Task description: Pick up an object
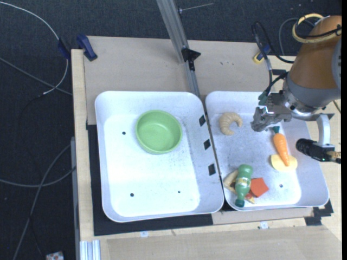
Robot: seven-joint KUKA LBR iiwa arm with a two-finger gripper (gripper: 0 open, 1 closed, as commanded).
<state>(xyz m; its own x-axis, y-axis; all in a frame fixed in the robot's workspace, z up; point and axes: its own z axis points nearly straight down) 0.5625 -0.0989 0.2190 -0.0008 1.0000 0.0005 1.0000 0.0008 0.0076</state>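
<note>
The right bin (303, 194) holds a tan croissant (230, 122) near its back left, an orange carrot (280, 145) with a yellow piece (283, 163) beside it, and a green bottle (243, 182) next to a red block (259, 187) at the front. My gripper (264, 119) hangs over the right bin between the croissant and the carrot, a little left of the carrot's top. Nothing shows between its fingers. The grey and orange arm (317, 64) reaches in from the right.
A green bowl (158, 131) sits in the left bin (119, 199). A slanted metal bar (176, 28) crosses the bench at the back, ending between the bins. Blue clamps (85, 47) hold the bench's back corners.
</note>
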